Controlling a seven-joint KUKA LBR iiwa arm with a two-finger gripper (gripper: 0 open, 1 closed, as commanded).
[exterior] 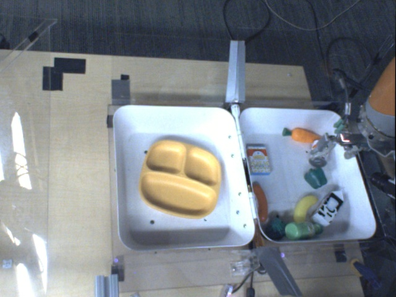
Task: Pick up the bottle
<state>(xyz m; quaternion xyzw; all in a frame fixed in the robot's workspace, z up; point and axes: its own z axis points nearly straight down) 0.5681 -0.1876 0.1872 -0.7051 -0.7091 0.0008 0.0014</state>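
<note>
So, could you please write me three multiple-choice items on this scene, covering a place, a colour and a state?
1. Where does the yellow tray lie?
A. left bin
B. right bin
C. on the bench

2. What colour is the carrot?
A. blue
B. orange
C. white

3. How does the claw stand to the green bottle?
A. clamped on it
B. apart, at the right bin's far side
C. over the left bin

Answers: 1 A, the tray sits within the left bin's walls; 2 B, its body is orange; 3 B, the bottle lies at the near wall.

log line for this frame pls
stage: approach | gripper: over right bin, near carrot | bottle: lying at near edge, not held | left bin: yellow tray
</note>
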